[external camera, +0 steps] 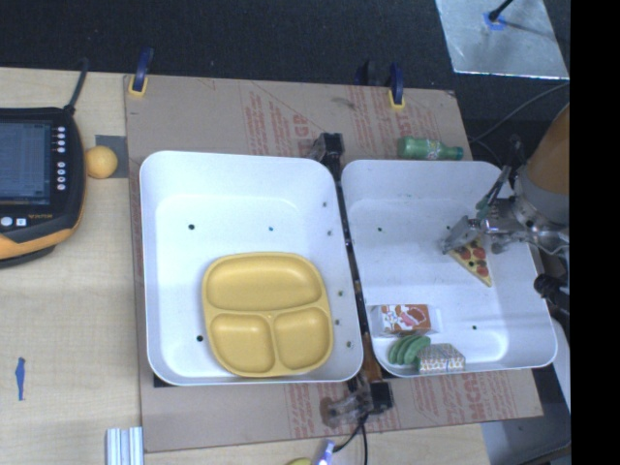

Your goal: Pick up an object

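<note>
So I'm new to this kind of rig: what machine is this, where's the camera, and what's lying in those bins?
One camera looks down at a slant on a bench with two white bins. A robot arm reaches in from the right; its gripper sits low over the right bin, right by a pizza-slice toy. Whether it grips anything can't be told. Near that bin's front lie a small red-and-white packet, a green toy and a small block. The left bin holds a yellow divided plate.
</note>
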Tool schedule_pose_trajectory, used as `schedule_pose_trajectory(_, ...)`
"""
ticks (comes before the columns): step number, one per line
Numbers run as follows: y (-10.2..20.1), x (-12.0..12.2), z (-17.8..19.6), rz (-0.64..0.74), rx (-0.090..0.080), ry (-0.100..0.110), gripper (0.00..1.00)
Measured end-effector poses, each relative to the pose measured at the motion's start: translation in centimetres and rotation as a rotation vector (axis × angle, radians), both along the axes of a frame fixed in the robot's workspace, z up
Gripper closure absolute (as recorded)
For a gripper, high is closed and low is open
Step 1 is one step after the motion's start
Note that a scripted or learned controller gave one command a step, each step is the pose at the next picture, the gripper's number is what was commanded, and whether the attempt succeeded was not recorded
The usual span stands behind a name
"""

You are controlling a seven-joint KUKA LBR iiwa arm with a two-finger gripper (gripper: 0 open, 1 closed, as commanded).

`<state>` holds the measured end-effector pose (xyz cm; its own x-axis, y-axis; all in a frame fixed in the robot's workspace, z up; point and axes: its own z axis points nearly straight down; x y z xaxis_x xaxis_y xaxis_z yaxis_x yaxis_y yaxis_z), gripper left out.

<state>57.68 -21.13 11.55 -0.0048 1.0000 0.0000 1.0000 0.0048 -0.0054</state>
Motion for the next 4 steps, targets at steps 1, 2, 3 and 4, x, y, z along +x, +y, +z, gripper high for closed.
schedule_pose_trajectory(1,0.0,5.5,-2.4,-0.002,0.0,-0.003,0.0)
schedule_pose_trajectory(2,0.0,1.9,-2.4,0.0,-0.001,-0.002,0.0)
schedule_pose_trajectory(3,-0.1,7.3,6.8,-0.001,0.0,-0.006,0.0)
schedule_pose_trajectory(4,0.0,3.3,-2.4,0.0,0.0,-0.001,0.0)
